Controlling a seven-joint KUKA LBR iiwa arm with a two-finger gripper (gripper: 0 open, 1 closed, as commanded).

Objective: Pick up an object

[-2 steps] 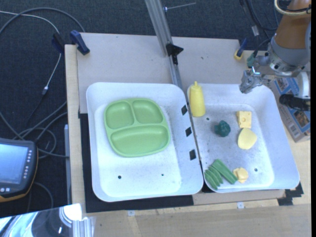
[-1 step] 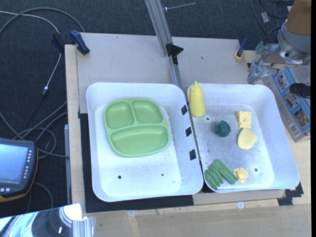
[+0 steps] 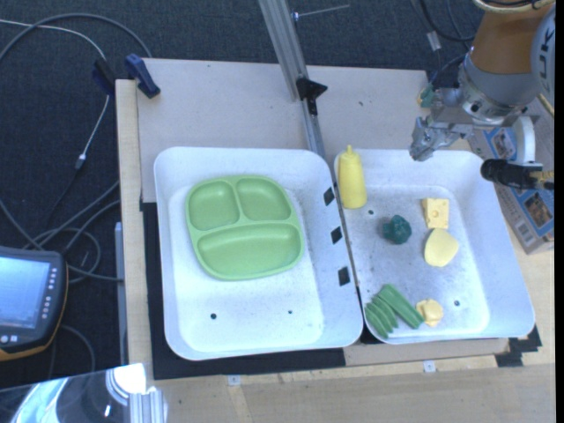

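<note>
The right bin (image 3: 493,245) holds a yellow mustard bottle (image 3: 351,177) at its far left corner, a dark green lump (image 3: 397,229) in the middle, a yellow cheese wedge (image 3: 435,212), a pale yellow round piece (image 3: 441,248), a green pea-pod bunch (image 3: 393,310) and a small yellow piece (image 3: 430,312) at the front. My gripper (image 3: 425,143) hangs above the bin's far edge, to the right of the bottle and behind the cheese wedge. Nothing shows between its fingers.
The left bin (image 3: 176,324) bears a green divided plate (image 3: 244,227). A metal pole (image 3: 286,33) slants down to the seam between the bins. Cables and a screen (image 3: 26,298) lie left of the bench. A blue clamp (image 3: 141,74) sits at the bench's far left corner.
</note>
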